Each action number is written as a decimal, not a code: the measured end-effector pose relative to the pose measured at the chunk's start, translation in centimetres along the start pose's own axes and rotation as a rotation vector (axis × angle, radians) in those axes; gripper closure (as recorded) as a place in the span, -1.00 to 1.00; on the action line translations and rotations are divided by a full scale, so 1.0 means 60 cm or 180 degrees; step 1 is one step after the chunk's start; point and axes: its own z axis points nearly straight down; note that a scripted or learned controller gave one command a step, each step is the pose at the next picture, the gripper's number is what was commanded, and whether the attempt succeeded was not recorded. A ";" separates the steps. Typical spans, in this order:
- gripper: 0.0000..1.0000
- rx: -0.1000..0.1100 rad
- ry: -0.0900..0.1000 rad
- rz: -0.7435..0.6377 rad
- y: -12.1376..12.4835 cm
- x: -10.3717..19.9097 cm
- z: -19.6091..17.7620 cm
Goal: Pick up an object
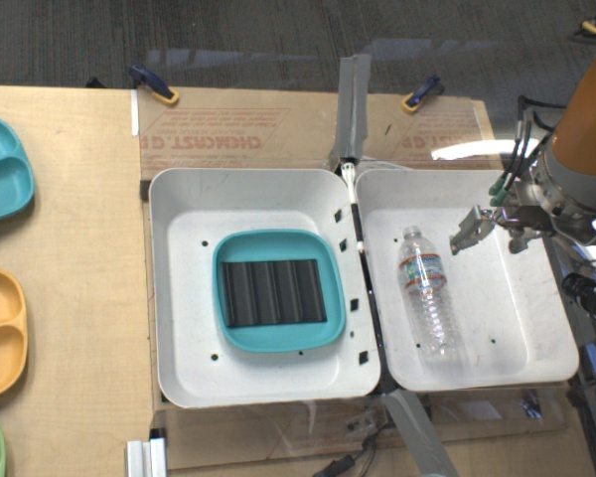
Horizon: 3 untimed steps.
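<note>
A clear plastic water bottle (424, 288) with a red-and-white label lies lengthwise in the right bin (521, 336), cap toward the back. My gripper (490, 237) hangs over the right bin's back right part, up and to the right of the bottle and apart from it. Its two fingers are spread open with nothing between them. A teal tray (276, 291) with a dark ribbed insert lies flat in the middle of the left bin (179, 266).
Both white bins sit on a cardboard sheet (238, 132) held by clamps at the back. Teal, orange and green plates (0, 256) lie along the bench's left edge. Cables and the arm's body crowd the right side.
</note>
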 end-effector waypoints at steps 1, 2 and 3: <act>-1.00 -0.0001 0.0000 0.0463 0.008 0.050 0.009; -1.00 0.0002 0.0000 0.0011 0.056 -0.016 0.174; 1.00 0.0003 -0.0001 0.0020 0.057 -0.017 0.160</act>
